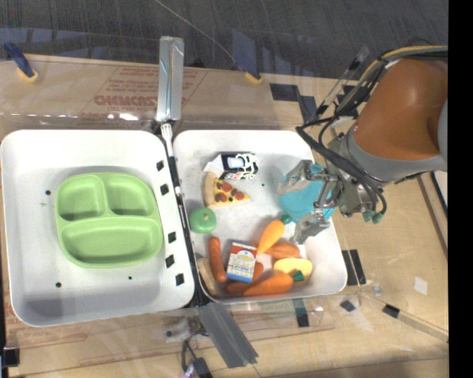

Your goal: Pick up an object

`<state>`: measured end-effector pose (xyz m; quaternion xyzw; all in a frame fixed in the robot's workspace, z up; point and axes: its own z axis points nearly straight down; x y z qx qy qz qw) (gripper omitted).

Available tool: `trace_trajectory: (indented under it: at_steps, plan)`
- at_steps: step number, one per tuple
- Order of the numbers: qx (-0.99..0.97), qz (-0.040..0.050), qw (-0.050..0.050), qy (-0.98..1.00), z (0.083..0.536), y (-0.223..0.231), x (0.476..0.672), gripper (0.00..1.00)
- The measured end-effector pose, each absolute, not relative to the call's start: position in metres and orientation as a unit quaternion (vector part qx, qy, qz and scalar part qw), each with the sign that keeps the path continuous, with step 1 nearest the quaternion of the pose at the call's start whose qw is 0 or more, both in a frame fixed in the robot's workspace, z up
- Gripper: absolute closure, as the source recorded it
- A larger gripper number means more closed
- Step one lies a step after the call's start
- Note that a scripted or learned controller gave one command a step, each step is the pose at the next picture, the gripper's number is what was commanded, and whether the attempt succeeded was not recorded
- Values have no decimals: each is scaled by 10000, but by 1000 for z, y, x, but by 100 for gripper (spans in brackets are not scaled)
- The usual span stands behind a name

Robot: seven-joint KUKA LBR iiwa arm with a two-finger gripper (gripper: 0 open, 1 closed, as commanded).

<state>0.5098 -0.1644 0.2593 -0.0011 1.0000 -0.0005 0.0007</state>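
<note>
My gripper (301,203) hangs over the right side of the right bin (191,144), its two fingers spread wide. A teal object (296,201) lies between them, one finger (298,175) beyond it and one (310,227) nearer. I cannot tell whether the fingers touch it. Further left in the bin are a pizza slice (225,190), a black-and-white toy (240,164) and a green ball (202,220). At the bin's front lie a carrot (270,235), a small red and blue carton (240,261), a sausage (215,260) and a yellow piece (292,268).
The left bin (24,211) holds a green divided plate (108,218). A metal bar (169,81) stands behind the wall between the bins. Cables (339,105) trail from the wrist above the right bin's far right corner.
</note>
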Motion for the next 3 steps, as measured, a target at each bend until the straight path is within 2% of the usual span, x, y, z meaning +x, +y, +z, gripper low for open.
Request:
trace_trajectory:
  at_steps: [1,2,3]
  plan:
    - [2369,2,-24,9715,188,-135,561,0]
    - [5896,-5,-16,8077,91,-138,593,0]
    - [6966,-69,-118,7173,88,-157,651,0]
